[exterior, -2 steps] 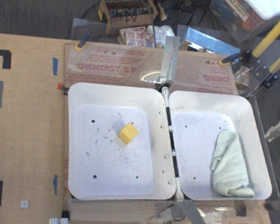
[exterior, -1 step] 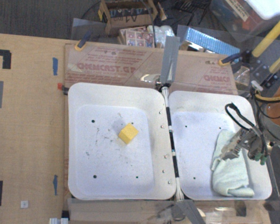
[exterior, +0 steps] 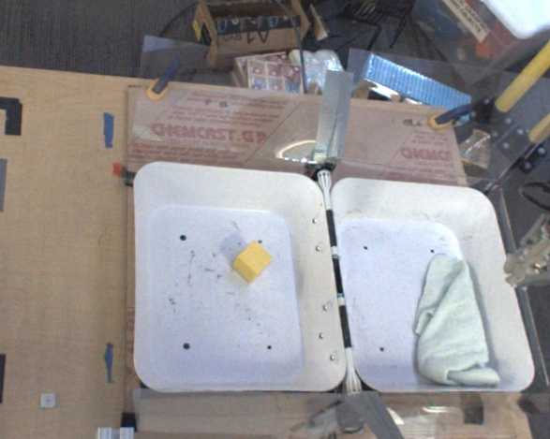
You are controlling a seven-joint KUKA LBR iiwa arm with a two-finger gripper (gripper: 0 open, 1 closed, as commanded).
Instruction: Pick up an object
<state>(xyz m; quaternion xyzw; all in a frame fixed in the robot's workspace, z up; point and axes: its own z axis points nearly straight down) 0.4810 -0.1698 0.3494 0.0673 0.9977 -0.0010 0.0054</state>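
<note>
1. The step in hand, as a judgement from the layout, is choosing and approaching a target: nothing is lifted yet, and both candidate things lie flat in their bins.
2. The yellow block (exterior: 252, 262) sits in the left bin (exterior: 164, 189), a little up and right of that bin's middle and well apart from every wall, so the arm has room to descend on it from any side.
3. The pale green cloth (exterior: 453, 322) lies folded in the right bin (exterior: 389, 198), against the wall farthest from the yellow block (a soft heap, likely harder to pinch cleanly).
4. The block looks the safer choice: the jaws should straddle two opposite flat faces, squared to its tilt on the bin floor, and close low on it.
5. At the far right edge, beyond the cloth, a blurred metallic shape may be the gripper (exterior: 536, 253); whether the jaws are spread or pressed together cannot be told.
6. Count: two bins on the counter (exterior: 48, 245), one block, one cloth.
</note>
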